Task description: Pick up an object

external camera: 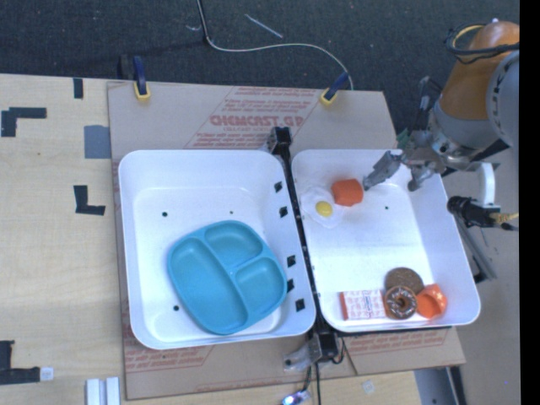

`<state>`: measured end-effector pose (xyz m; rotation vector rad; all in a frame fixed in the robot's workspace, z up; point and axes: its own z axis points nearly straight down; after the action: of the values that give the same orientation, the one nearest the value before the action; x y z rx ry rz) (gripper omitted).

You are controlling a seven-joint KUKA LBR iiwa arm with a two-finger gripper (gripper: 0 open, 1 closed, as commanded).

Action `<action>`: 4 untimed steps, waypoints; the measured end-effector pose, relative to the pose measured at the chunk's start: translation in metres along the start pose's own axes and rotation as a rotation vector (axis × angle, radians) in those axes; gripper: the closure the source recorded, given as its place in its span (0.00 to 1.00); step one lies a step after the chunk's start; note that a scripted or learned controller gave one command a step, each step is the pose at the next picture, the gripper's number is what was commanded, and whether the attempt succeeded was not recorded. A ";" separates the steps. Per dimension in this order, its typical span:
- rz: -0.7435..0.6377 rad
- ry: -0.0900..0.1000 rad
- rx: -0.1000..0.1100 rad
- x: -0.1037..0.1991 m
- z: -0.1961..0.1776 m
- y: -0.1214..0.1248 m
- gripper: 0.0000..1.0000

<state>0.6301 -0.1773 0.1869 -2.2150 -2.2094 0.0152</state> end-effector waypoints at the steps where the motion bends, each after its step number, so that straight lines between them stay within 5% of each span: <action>1: -0.004 -0.003 -0.014 0.001 -0.010 0.003 0.00; 3: -0.004 -0.003 -0.023 0.000 0.100 0.013 0.00; 4: -0.007 -0.007 -0.021 0.001 0.090 0.012 1.00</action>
<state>0.6405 -0.1766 0.0966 -2.2212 -2.2305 -0.0002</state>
